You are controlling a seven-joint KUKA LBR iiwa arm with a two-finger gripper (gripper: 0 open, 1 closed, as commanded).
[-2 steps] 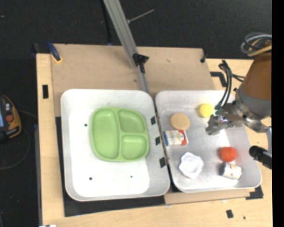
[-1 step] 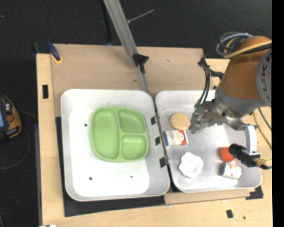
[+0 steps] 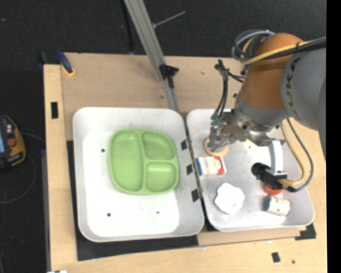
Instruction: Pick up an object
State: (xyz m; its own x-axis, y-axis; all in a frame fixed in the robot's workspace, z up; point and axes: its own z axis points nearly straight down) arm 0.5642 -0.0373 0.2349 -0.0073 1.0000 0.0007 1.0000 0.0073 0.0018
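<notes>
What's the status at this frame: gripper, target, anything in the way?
Gripper low in right bin, over tan round object; grasp unconfirmed. Small carton just beside it. Green divided plate in left bin.

Wooden bench [image 3: 113, 87] bears two white bins: left bin [image 3: 91, 209], right bin [image 3: 295, 218].

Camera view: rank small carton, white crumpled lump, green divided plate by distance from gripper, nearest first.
From the gripper:
1. Small carton, right bin, just below the gripper.
2. White crumpled lump, right bin, lower down.
3. Green divided plate, left bin.
</notes>
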